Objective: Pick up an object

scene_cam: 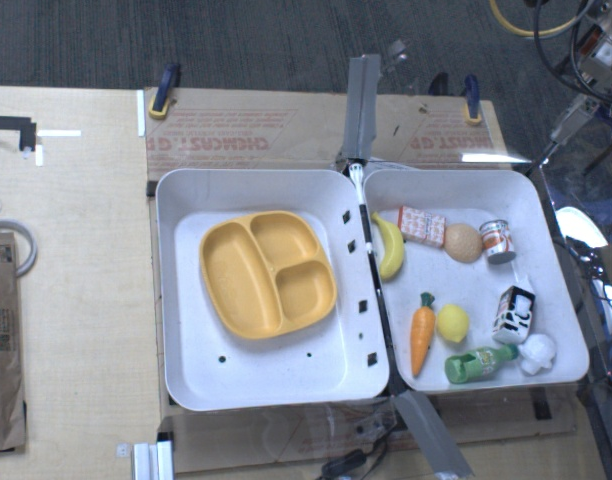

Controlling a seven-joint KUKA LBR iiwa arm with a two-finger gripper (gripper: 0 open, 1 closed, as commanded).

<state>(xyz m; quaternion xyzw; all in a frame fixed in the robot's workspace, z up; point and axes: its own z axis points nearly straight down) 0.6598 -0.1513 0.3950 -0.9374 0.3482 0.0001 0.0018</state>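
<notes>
The right bin [526, 183] holds several small items. A banana [389, 247] lies along its left wall. Beside it are a red and white packet [422, 226], a tan egg-shaped item [463, 243] and a small can [497, 241]. Nearer the front lie a carrot [421, 335], a lemon [452, 322], a black and white carton [513, 313], a green bottle [479, 364] and a white object [537, 353].
The left bin [186, 368] holds a yellow divided plate [269, 272]. A grey post [361, 108] stands behind the join of the bins. Brown cardboard [256, 128] lies behind them. Cables hang at the top right.
</notes>
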